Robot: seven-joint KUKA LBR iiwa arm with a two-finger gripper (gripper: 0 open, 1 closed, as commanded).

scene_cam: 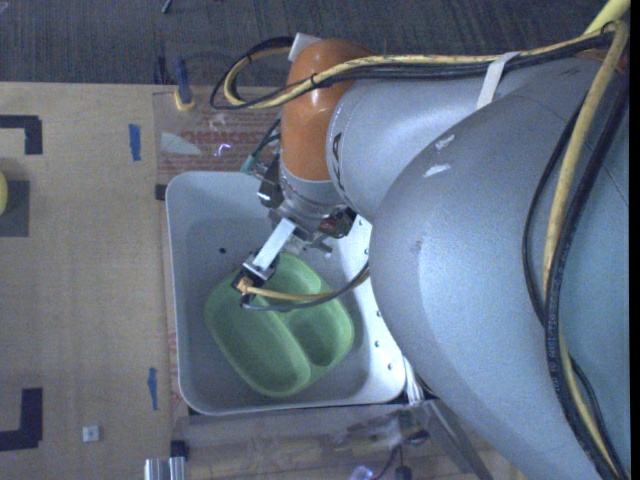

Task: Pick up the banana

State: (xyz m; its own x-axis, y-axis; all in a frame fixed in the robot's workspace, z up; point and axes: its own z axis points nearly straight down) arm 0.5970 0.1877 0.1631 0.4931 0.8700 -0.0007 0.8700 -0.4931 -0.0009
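In the white bin (190, 268), the tool (298, 230) hangs over 1 green divided dish (290, 348), its state impossible to tell; whether the yellow sliver (3, 194) at the table's (80, 298) left edge is the banana is unclear.

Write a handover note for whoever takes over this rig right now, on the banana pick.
Gripper: low over the white bin, above the near edge of the green divided plate lying in it.
Banana: no grasp can be confirmed.
A yellow thing, cut off at the view's left edge, sits on the bench outside the bin; too little to identify.
Done: nothing confirmed.
Left: locate the banana, grasp, lift.
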